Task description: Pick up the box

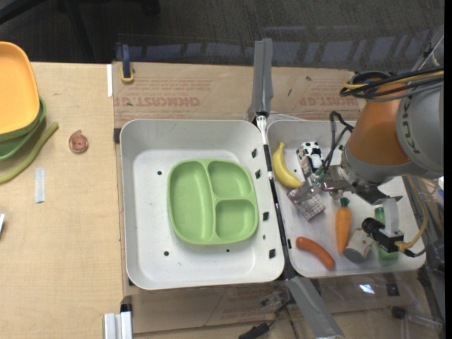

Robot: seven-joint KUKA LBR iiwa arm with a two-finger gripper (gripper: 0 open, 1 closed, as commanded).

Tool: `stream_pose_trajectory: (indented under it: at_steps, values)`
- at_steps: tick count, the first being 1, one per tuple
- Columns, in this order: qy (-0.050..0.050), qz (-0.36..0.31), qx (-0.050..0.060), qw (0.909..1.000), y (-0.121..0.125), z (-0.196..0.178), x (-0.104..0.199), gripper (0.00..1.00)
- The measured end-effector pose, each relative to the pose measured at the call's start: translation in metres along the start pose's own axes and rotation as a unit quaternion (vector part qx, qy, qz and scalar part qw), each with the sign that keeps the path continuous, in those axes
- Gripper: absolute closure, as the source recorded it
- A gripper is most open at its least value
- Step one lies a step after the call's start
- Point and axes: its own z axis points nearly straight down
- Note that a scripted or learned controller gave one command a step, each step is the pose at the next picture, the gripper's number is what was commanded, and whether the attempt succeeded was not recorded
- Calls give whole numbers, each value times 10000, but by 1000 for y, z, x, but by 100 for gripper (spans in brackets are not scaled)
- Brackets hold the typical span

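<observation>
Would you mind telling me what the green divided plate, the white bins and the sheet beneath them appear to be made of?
Green divided plate: looks like moulded plastic, matte, judging by its even colour and soft rounded ridges.
Left white bin and right white bin: probably thin formed plastic, smooth with a slight sheen and rolled rims.
Sheet beneath: appears to be corrugated cardboard, brown and dull, with red printed lettering.

A robotics lab or test room is indicated. Two white bins [134,210] are set side by side on cardboard [191,94] laid over a wooden desk [56,246], and a grey-and-orange arm [385,136] with loose cables [374,83] is placed at the right edge. Toy food such as a banana [284,167] is used, and grey office carpet [247,9] is seen beyond the far edge.
</observation>
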Motion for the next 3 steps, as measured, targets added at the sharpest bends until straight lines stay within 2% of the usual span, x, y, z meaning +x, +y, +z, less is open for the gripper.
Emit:
stream_pose_trajectory:
  at_steps: [1, 2, 3]
  values:
    - [3, 18, -10, 10000, 1, -9, -1, 100]
    - [-2, 131, 42, 9999, -19, -94, 64, 100]
    - [5, -911, 43, 9958, -26, -94, 31, 100]
